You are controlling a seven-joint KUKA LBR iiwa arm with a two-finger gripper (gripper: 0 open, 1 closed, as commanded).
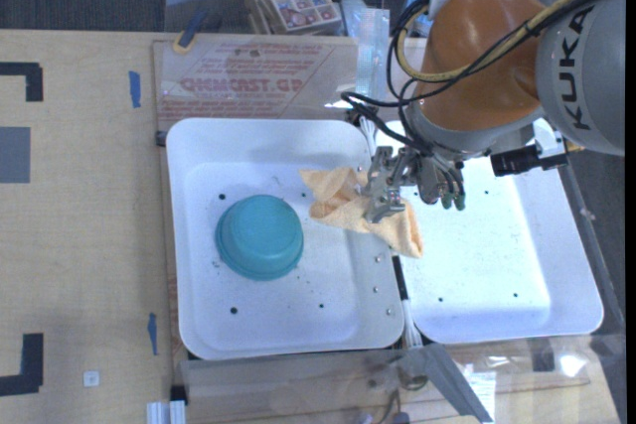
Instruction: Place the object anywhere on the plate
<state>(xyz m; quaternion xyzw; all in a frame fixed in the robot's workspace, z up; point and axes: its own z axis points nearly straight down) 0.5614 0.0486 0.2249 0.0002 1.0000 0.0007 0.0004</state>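
The gripper (383,199) is clenched on a crumpled yellow cloth (358,206), which hangs over the right rim of the left bin (199,323). A teal plate (260,235) sits nearby, apart from the cloth.

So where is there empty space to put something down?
The right bin has bare floor past the claw. The left bin has room around the teal plate. It's crowded at the bins' shared edge, where the yellow cloth lies.
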